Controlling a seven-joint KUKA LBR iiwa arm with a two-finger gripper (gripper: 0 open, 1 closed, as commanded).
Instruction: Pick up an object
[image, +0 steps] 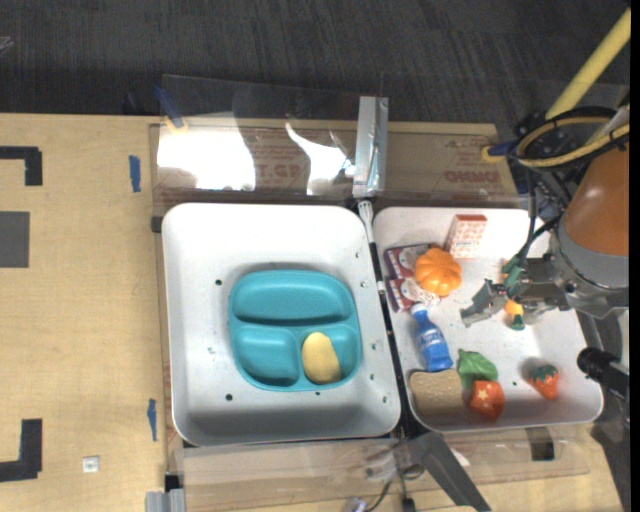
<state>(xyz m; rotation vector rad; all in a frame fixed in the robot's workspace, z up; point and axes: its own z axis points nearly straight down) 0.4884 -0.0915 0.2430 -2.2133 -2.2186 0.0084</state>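
**Claw low over the right bin, nothing between my fingers**

Tan benchtop (70, 300) fills the left side of the frame, marked with black tape corners and a few blue tape strips, and dark floor runs along the top. Moving right, the left bin (190, 260) sits at the centre-left. Inside it lies a teal divided tray (280, 300), and a pale yellow potato-shaped object (321, 357) rests in the tray's lower right compartment. Behind the bins, a sheet of clear plastic catches a bright glare against brown cardboard.

Past the seam, the right bin (580, 400) holds a scatter of small things. Along its left wall lies a flat red-and-white packet (398, 272), with an orange pumpkin (438, 271) resting on the packet's right part. Above and to the right of the pumpkin stands a small red-and-white box (467, 235). Below the pumpkin lies a blue bottle (431, 340) with a white cap, tilted. Under that, at the bin's lower left, sits a tan cracker-like piece (433, 390), just beside a red tomato with green leaves (484, 392). Farther right is a smaller red strawberry-like piece (545, 380).

My claw (484, 303) hangs over the bin's middle, fingers spread and pointing left, pinching nothing. Just behind them, near my wrist, a small yellow-and-green item (514, 315) shows. My orange band sits at the frame's right edge.
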